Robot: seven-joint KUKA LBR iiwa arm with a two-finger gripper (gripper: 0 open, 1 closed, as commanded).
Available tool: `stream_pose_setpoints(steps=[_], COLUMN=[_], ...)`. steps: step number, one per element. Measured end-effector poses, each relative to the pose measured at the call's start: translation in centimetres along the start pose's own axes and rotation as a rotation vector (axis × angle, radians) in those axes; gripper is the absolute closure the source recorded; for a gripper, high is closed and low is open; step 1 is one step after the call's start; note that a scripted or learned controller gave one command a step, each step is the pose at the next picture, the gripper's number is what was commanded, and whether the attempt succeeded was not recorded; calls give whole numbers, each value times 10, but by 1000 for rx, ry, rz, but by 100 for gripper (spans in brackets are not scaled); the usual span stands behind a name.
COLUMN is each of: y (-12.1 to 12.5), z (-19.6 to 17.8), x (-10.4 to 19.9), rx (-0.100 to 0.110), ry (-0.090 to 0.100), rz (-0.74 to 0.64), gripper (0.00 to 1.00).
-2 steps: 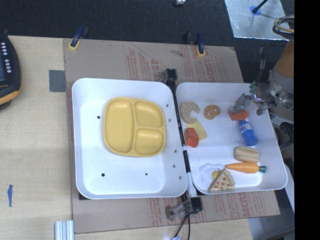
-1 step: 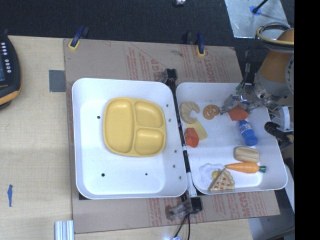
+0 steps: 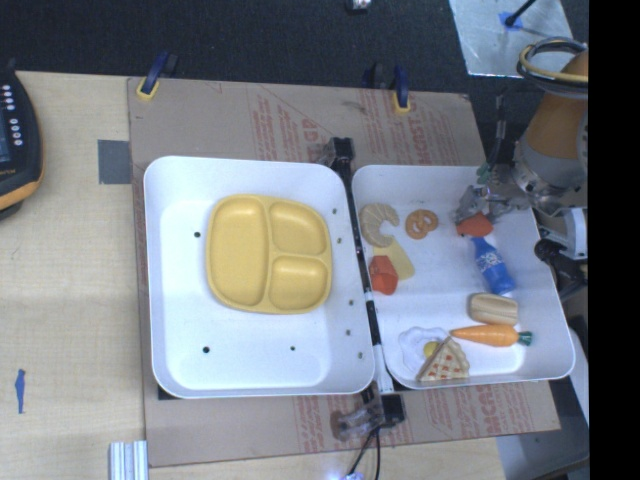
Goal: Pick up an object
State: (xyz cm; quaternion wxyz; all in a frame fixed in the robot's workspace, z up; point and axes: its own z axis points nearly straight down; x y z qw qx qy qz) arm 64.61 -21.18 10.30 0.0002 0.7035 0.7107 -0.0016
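Left shallow white bin (image 3: 170,268): holds one yellow plastic plate with three compartments (image 3: 268,253), lying flat near the bin's middle.

Right shallow white bin (image 3: 545,298): holds all the small toy food items.

Grey arm with orange band (image 3: 555,128) reaches in at far right. Its gripper (image 3: 487,204) sits low over the far right part of the right bin, just above a small red-orange piece (image 3: 474,226). Contact not resolvable; cannot tell whether the jaws are apart or together.

Items in the right bin:
- blue tube with white label (image 3: 492,267), just near-side of the red-orange piece, lying slantwise.
- orange carrot with green tip (image 3: 488,336), lying flat at near right.
- tan bread roll (image 3: 493,309), just beyond the carrot.
- triangular sandwich wedge (image 3: 444,362), near edge, beside a white fried egg with yellow yolk (image 3: 418,342).
- beige croissant (image 3: 378,223), far left.
- brown pretzel (image 3: 421,223), right of the croissant.
- red block (image 3: 383,275) on a pale yellow slice (image 3: 401,259), left side.
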Motion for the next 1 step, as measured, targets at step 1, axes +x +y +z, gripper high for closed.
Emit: stream_pose_setpoints(steps=[1], y=[13], z=[-49], x=[78], rx=[-6], ry=[2], rz=[-1], gripper=[100])
